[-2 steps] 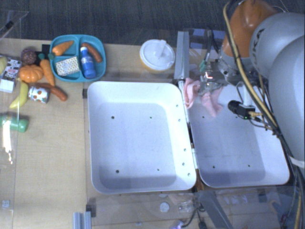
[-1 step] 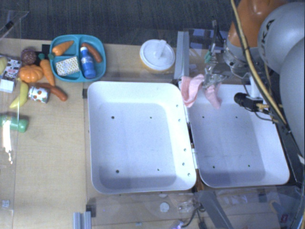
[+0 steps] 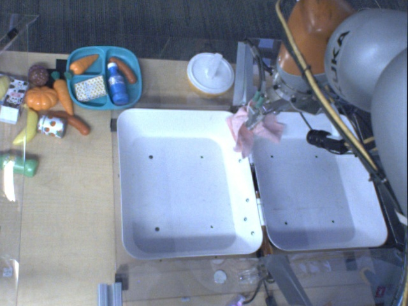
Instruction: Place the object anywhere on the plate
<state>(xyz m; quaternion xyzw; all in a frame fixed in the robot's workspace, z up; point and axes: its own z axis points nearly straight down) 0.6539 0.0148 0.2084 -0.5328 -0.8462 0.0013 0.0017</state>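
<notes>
A grey KUKA arm with an orange band [image 3: 315, 18] reaches in from the right, its end effector [image 3: 260, 110] poised at the far edge of the bins, above the seam where the two shallow white trays meet. A crumpled pink cloth [image 3: 245, 132] hangs from the end effector, its upper folds gathered between the closed-in fingers and its lower corner draping down over the rim between the left white bin [image 3: 185, 183] and the right white bin [image 3: 325, 190]. The cloth sits clear of both bin floors (its tail appears to brush the shared rim, though contact is hard to judge).

On the wooden bench [image 3: 64, 222] beyond the left bin rests a blue sectioned plastic plate [image 3: 104, 78], well apart from the cloth; its compartments carry toy food, among them an orange carrot and a small blue bottle. A round white lidded container on a yellow base [image 3: 211, 73] stands between the plate and the arm. More toy food lies scattered along the bench's left side [image 3: 44, 110].
</notes>
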